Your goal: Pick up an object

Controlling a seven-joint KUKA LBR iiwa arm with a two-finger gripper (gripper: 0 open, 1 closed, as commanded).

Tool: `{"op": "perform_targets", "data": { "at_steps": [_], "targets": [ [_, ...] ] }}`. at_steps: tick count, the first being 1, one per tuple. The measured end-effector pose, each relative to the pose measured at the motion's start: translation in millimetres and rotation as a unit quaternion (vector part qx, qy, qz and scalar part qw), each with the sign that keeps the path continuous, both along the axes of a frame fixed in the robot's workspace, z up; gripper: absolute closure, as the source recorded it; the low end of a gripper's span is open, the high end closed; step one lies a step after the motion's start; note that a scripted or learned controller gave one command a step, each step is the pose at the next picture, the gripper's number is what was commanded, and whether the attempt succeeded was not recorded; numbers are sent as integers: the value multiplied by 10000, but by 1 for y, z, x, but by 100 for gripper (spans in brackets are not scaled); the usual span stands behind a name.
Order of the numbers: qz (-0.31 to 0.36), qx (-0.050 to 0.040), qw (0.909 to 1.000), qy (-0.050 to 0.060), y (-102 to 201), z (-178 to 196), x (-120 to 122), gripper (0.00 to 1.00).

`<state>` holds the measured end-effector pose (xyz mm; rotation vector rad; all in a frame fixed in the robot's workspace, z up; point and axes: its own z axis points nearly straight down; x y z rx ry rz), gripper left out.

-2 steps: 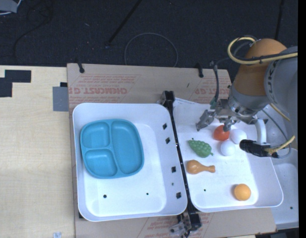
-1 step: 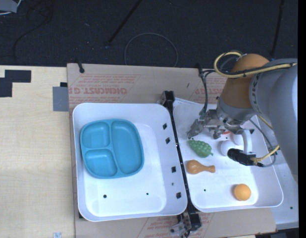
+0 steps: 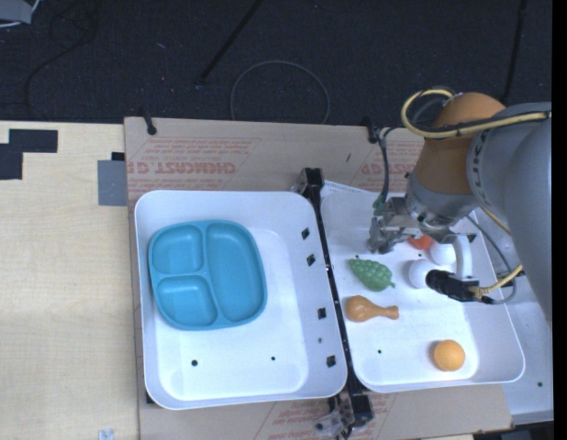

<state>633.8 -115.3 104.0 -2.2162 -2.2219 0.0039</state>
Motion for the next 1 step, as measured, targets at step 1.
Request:
{"op": "perform_targets", "data": {
  "at_steps": [1],
  "targets": [
    [-33, -2, 10000, -19, -3, 57, -9, 100]
  ]
}}
